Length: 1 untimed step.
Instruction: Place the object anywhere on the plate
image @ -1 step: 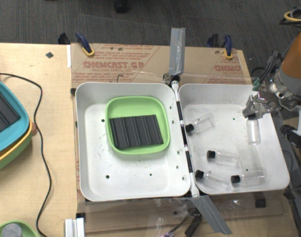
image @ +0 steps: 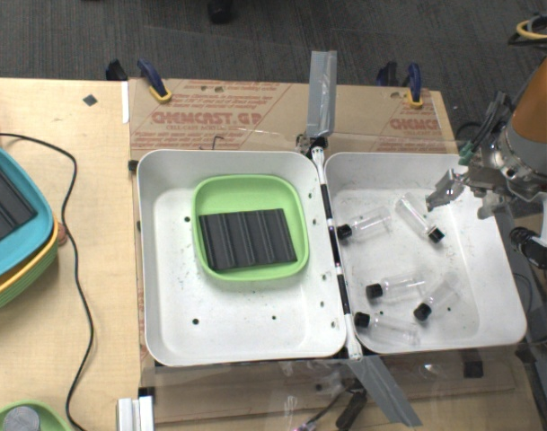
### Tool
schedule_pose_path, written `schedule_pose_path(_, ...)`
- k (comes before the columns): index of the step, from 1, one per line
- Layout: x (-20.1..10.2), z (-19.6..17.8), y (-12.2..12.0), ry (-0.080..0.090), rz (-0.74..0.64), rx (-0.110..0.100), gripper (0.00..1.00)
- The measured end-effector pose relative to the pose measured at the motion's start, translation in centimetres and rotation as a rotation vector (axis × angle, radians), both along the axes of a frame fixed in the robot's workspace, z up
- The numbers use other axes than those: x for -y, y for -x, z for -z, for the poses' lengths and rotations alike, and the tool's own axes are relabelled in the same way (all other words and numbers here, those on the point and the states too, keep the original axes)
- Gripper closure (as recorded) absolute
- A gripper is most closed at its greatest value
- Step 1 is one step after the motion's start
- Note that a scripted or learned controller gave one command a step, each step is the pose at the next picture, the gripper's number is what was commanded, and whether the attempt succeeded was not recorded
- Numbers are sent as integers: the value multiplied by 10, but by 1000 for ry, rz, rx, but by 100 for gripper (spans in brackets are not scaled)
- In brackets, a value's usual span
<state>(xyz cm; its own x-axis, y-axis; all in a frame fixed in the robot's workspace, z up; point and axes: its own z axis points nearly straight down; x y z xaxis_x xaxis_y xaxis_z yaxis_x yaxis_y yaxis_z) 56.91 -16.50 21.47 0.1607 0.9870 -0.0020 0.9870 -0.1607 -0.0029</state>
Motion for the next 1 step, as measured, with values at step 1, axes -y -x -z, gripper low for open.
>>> schedule_pose_path(1, 32, -68, 28, 1, 245, 1, 0)
